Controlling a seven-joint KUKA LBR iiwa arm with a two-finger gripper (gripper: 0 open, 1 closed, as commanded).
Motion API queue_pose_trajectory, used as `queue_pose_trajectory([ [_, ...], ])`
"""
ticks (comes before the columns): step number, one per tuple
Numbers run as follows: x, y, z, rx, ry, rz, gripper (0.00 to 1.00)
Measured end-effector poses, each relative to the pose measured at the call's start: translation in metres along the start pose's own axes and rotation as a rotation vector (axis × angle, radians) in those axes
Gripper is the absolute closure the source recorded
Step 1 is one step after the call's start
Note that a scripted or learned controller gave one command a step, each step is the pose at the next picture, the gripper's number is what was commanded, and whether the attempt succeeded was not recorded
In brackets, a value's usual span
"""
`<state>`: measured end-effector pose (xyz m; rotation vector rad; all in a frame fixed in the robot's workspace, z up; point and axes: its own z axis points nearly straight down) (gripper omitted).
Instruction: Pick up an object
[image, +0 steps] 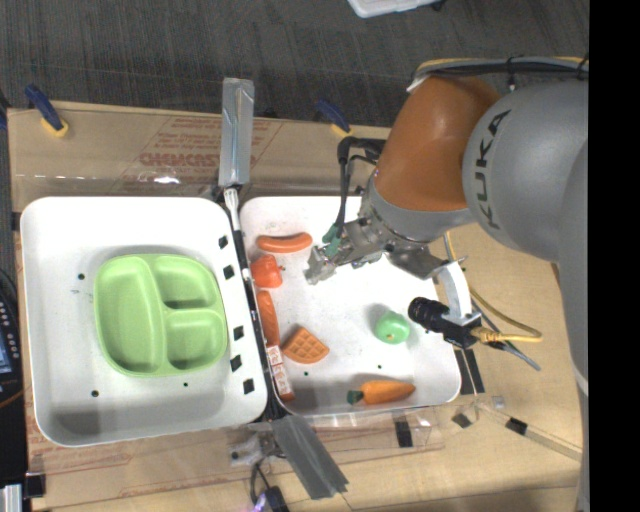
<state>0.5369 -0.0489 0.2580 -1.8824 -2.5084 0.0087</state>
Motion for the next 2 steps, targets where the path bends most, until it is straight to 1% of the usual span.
queue_pose_trajectory([
  [1, 0.000, 0.000, -0.009, 0.002, 0.000, -0.003, 1.00],
  [2, -0.022, 0.026, -0.013, -0.006, -0.001, 0.030, 1.00],
])
